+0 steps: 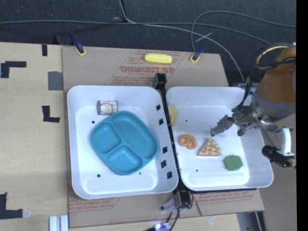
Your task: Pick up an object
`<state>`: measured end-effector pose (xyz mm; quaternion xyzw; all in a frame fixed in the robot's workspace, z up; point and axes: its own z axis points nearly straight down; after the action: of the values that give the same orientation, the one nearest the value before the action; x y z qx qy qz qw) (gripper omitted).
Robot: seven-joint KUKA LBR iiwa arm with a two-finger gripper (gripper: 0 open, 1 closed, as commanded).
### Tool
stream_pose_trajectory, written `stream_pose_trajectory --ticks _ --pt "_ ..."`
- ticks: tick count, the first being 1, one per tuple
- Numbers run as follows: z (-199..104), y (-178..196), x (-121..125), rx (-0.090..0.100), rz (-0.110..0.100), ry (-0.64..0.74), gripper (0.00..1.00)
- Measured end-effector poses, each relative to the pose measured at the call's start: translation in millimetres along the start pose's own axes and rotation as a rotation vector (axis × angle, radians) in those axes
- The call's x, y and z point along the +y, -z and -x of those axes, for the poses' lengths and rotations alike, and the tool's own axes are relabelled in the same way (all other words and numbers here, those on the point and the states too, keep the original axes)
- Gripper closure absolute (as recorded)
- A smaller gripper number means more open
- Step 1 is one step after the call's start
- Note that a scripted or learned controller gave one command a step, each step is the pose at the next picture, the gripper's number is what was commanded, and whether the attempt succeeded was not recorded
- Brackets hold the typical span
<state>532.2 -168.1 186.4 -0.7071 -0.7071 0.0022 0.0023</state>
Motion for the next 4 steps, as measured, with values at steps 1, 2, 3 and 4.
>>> stream_pose_trajectory --ticks 1,2,3,4 --pt "5 -62 2 0.000 -0.001 0.000 0.00" --pt "5 -49 3 0.000 0.004 0.002 1.00" --pt "11 12 5 -0.002 0.010 0.001 1.00" --pt "11 59 5 -0.002 0.009 0.002 1.00"
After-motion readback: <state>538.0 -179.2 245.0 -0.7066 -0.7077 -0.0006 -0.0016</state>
